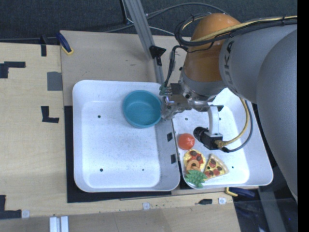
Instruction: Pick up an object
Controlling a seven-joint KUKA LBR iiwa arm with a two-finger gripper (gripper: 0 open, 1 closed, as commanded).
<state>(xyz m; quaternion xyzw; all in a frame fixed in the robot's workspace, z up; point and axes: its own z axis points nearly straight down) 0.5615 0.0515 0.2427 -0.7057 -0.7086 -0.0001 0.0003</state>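
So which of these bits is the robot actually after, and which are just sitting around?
Part of the job:
- blue bowl, in the left bin
- red tomato-like ball, pizza slice, round pizza toy and green leafy toy, in the right bin
- gripper, beside the bowl

Just lying about:
- blue and yellow clamp on the bench
- black tape marks

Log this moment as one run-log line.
arm: over bins' divider | gripper: beside blue bowl, fingers unclear | left bin: bowl | right bin: tomato, pizza slices, green item | held: nothing seen
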